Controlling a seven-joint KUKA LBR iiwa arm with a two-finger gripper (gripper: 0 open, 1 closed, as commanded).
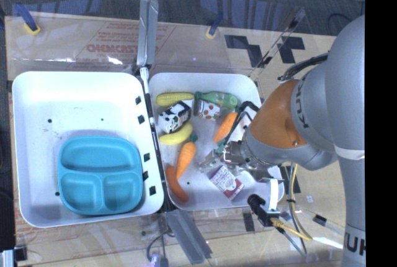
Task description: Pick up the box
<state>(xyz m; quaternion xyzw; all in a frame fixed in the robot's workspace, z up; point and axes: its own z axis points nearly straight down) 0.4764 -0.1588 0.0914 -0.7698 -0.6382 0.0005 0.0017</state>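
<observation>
Grey arm's gripper hovers low, poised for grasping | small red-and-white carton box just beside, flat in right white bin | finger state: cannot tell

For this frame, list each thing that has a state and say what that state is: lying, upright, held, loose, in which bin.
Red and white box: lying flat in the right bin, under the gripper, not visibly held.
Blue sectioned plastic tray: flat in the left bin.
Three orange carrots: lying loose, right bin.
Two yellow bananas: lying loose.
Green bottle: on its side.
Black and white cow toy: between the bananas.
</observation>
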